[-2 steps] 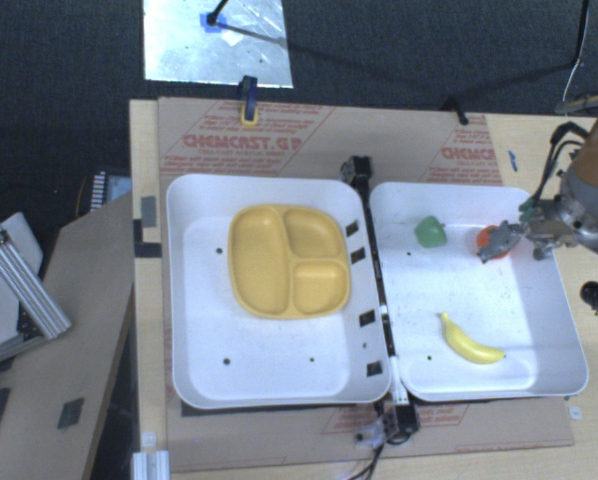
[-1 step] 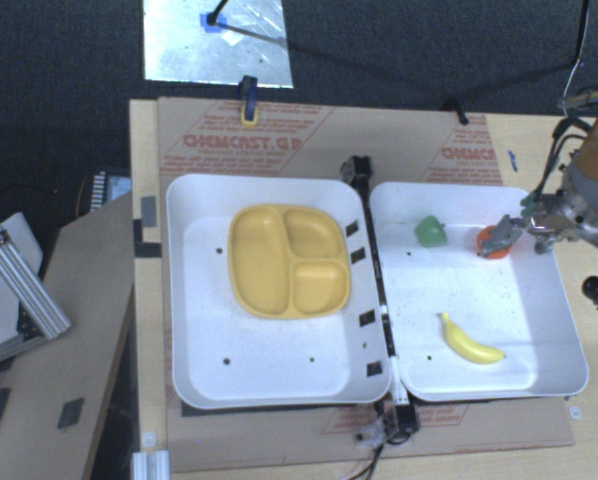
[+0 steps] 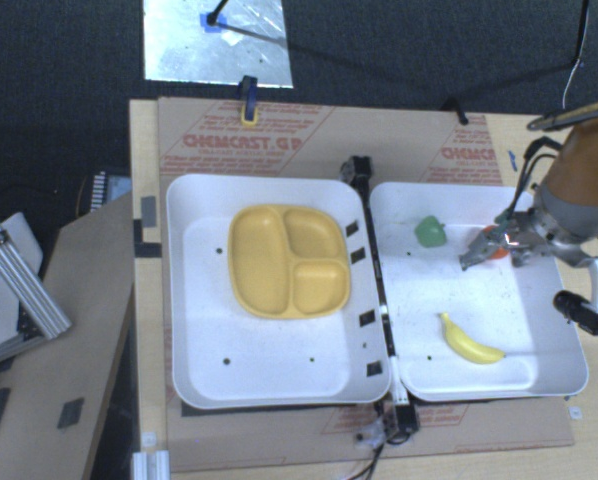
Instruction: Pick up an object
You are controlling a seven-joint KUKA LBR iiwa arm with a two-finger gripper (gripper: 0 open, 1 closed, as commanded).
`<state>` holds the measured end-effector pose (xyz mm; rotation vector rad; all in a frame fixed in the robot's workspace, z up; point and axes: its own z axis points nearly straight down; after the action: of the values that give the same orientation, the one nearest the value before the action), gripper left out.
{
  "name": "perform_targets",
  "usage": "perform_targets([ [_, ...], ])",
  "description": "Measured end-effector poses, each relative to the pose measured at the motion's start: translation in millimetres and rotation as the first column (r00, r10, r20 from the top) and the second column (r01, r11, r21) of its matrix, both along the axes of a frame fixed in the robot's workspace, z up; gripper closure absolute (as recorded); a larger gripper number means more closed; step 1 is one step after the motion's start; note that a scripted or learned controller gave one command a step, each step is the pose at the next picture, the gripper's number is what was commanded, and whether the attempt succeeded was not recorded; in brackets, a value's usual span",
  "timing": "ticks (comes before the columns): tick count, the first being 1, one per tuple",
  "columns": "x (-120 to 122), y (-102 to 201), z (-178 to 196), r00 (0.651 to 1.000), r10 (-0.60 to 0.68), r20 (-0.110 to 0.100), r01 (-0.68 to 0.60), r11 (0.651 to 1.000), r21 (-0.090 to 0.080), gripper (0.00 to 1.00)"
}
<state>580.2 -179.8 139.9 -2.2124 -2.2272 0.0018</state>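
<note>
Near edge of the tabletop (image 3: 149, 408): pale wood, with a brown printed cardboard sheet (image 3: 279, 133) under two shallow white bins, both smooth plastic with rounded corners and speckled floors. Right bin (image 3: 539, 373), near part: one banana (image 3: 471, 344), yellow, curved, smooth-skinned, lying flat on the bin floor, well apart from the arm. Left bin (image 3: 194, 368): one yellow divided plate (image 3: 288, 261), matte plastic, rounded square, three compartments, sitting about mid-bin. Black clips run down the seam between the two bins. Farther in the right bin: one small green object (image 3: 431, 231), rounded and glossy, possibly a toy pepper, resting near the far-left part of that bin. Just right of it, the gripper (image 3: 489, 248) hangs low over the bin floor, with a small orange-red piece at its tip; whether that is an object or part of the tool, cannot tell. Jaws: cannot tell if they stand wide or narrow, too small and blurred. The arm (image 3: 584, 183) enters from the right, grey wrist under an orange band, angled down and leftward into the bin. Beyond the tabletop: dark carpeted floor, one shiny metal sheet (image 3: 217, 28) with a blue tape scrap.
</note>
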Motion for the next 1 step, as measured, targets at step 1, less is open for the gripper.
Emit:
perform_targets([
  [1, -0.4, 0.7, -52.3, 1.0, -0.004, 0.0, 0.004, 1.0, 0.0, 0.0],
])
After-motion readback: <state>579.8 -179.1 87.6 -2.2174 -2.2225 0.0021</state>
